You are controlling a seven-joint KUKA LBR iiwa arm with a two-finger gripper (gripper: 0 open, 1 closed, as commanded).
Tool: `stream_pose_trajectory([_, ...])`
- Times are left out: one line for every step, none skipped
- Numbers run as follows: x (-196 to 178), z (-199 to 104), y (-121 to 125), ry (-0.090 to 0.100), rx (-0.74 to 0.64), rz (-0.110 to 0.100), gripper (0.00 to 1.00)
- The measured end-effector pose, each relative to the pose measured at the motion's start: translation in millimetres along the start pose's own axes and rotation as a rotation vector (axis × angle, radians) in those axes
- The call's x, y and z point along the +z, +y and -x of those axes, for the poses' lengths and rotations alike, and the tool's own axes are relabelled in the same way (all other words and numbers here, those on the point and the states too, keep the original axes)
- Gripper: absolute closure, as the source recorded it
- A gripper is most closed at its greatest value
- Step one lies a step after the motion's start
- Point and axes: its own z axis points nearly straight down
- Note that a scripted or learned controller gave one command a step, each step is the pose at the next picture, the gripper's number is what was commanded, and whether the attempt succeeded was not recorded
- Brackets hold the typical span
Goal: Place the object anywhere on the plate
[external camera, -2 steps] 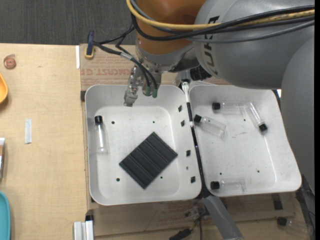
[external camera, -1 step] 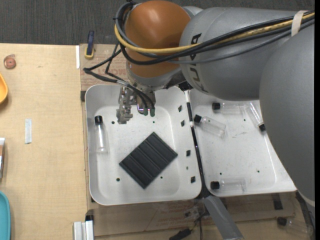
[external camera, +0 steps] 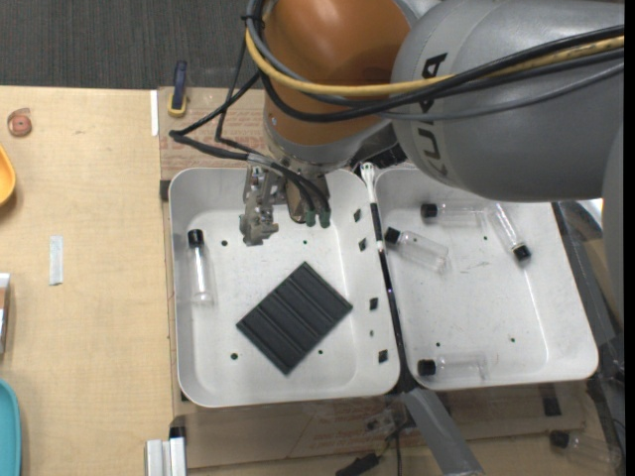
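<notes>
**A:** Where does your arm sit right now?

**B:** Your grey arm with the orange band (external camera: pixel 332 62) reaches in from the right and hangs over the far edge of the left shallow white bin (external camera: pixel 189 365). The two-finger gripper (external camera: pixel 261 221) points down above that bin's upper middle.

**A:** What is the claw doing?

**B:** You can't tell from this slant. The gripper is a small grey tangle of metal and cables, so whether it is parted or closed stays unclear, and nothing can be seen held in it.

**A:** And the plate?

**B:** Your dark ribbed rectangular plate (external camera: pixel 295 317) lies flat and turned diagonally on the left bin's floor, below and slightly right of the gripper, apart from it.

**A:** The objects?

**B:** A clear plastic tube with a black cap (external camera: pixel 199 265) lies along the left bin's left side, well apart from the plate. In the right shallow white bin (external camera: pixel 585 350), you have more clear black-capped tubes: one near the upper left (external camera: pixel 415 247), one toward the upper right (external camera: pixel 509 233), and one at the bottom edge (external camera: pixel 451 368).
</notes>
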Motion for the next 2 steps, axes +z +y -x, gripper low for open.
stream_pose_trajectory([8,50,-4,0.0,-0.047,0.0,1.0])
stream_pose_trajectory([23,95,-8,-0.002,-0.099,0.0,1.0])
